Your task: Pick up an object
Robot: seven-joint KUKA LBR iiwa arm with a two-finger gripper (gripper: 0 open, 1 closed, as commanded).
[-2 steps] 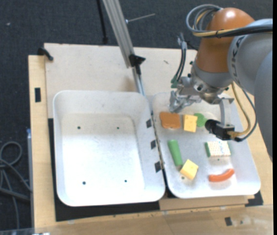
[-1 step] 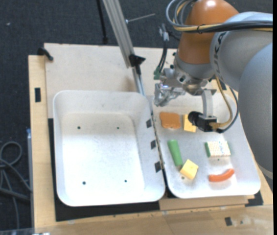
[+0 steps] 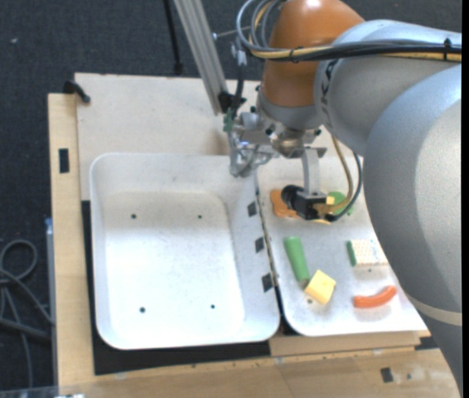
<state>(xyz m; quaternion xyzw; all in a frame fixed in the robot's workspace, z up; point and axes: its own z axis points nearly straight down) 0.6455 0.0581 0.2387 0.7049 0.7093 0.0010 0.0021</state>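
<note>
Hovering fingers above bin rim

Both white bins look like smooth plastic with a faint speckle, set on a matt, pale wooden bench. The arm has a glossy grey shell and a shiny orange band. The slanted rail behind looks like ribbed bare metal.

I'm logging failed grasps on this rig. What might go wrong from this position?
The gripper sits over the rims where the left bin meets the right bin, so a descent may strike them. The green cylinder and yellow block lie close together, so a grasp might nudge both.
</note>
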